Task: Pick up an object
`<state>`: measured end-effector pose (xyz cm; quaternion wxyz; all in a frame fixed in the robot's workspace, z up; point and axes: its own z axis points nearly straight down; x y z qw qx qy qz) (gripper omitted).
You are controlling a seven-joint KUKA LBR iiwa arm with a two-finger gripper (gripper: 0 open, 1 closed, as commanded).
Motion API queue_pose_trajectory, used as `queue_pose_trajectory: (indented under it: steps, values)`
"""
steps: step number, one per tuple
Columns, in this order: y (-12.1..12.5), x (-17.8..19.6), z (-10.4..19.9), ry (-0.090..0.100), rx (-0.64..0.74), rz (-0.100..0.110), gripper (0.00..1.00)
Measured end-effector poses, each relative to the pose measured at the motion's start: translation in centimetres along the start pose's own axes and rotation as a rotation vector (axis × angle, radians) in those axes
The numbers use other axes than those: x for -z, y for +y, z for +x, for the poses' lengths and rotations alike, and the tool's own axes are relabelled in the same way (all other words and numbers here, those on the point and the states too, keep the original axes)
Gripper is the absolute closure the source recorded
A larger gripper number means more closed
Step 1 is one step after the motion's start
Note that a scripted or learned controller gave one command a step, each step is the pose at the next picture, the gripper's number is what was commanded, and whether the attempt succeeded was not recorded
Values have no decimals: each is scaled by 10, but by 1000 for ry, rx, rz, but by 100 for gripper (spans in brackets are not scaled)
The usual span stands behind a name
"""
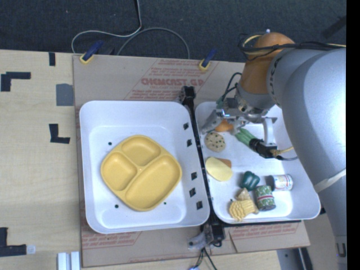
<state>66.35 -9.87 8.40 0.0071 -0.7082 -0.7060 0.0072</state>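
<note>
The pincer (225,120) hangs over the cookie (215,142), and I cannot tell its grip. It should drop straight down, at six o'clock.

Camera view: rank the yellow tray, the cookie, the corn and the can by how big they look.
1. Yellow tray, by far.
2. Corn and cookie, too alike to rank.
3. Can, slightly smaller.
</note>
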Motion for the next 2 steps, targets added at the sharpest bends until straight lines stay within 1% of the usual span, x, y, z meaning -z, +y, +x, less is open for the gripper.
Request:
queue_pose_trajectory:
  steps: [2]
  values:
    - [1, 0, -1, 3, 1, 3, 0]
